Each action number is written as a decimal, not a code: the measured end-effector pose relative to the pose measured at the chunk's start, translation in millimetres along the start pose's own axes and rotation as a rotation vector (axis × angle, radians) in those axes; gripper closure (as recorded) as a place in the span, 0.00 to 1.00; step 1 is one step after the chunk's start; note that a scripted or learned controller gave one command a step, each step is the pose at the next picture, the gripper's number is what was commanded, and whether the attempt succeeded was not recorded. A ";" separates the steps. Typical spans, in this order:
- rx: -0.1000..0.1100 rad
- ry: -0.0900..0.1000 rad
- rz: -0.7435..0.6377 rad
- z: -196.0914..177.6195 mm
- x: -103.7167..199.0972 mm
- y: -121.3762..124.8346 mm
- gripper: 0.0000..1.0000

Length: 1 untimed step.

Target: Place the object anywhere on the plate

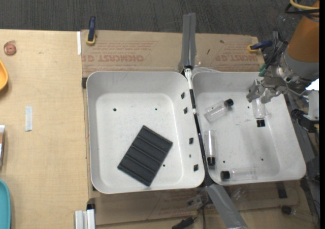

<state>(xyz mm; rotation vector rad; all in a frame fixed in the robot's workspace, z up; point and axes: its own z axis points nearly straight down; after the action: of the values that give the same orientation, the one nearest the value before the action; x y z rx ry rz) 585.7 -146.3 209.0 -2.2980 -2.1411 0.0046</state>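
While the end effector hangs over the right bin, carry the vial across to the plate.
You see a clear vial with a black cap hanging upright between its fingers, so it is clenched on it, above the right bin's far side. Lift it well clear of the divider, move to the dark ribbed plate in the left bin, and lower slowly, because the round vial may roll.

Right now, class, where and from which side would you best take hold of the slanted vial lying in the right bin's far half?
Probably grip the vial across its clear body, about mid-length, coming straight down from above. It lies flat on its side at a slant, black cap toward the upper right, with bare floor along both long sides.
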 end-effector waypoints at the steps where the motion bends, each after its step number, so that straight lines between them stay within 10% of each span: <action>1: 0.002 -0.001 0.584 82.6 59.1 67.9 1.00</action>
<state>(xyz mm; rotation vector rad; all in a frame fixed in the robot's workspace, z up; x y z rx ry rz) 657.3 -92.3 126.1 -2.8170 -1.3894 0.0077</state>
